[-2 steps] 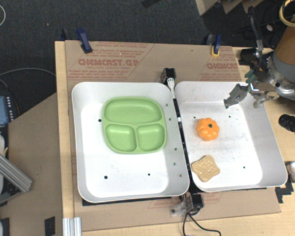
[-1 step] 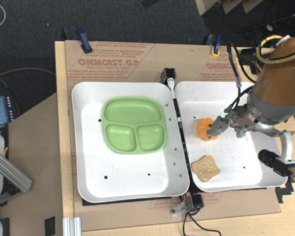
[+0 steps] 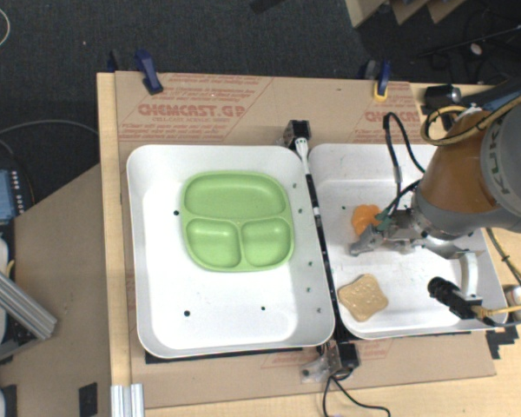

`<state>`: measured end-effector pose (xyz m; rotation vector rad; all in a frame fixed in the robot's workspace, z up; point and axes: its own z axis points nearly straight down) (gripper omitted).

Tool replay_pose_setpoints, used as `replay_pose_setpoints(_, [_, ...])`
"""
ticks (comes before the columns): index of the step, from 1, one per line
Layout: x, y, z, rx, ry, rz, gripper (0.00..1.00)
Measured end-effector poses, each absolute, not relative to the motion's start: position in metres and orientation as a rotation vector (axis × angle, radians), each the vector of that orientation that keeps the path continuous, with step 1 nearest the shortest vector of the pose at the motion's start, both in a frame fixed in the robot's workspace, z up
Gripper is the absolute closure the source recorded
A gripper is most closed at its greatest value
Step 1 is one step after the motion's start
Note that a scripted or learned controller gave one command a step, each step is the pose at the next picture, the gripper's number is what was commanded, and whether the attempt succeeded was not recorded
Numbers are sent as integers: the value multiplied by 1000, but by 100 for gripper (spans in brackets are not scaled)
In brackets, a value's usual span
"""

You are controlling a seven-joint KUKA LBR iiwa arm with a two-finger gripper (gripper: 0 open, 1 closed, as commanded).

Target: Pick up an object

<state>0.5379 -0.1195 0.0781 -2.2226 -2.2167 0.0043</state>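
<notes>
An orange object lies in the right bin, near its left-middle part. A tan, toast-like piece rests closer to the front of the same bin. My gripper hangs low over the right bin, just below and to the right of the orange object, its grey fingers pointing left. The arm's orange band rises behind it on the right. Nothing shows between the fingers.
The left bin holds a green divided plate with three compartments. A black cable loops from the arm over the right bin's back. Clamps sit along the cardboard-covered bench's far edge.
</notes>
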Motion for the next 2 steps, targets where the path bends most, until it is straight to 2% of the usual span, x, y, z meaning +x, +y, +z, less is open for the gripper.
replay_pose_setpoints(1, [600, -98, 85, -2220, -2230, -6, 0])
replay_pose_setpoints(2, [597, -100, 95, -2224, -2224, -3, 100])
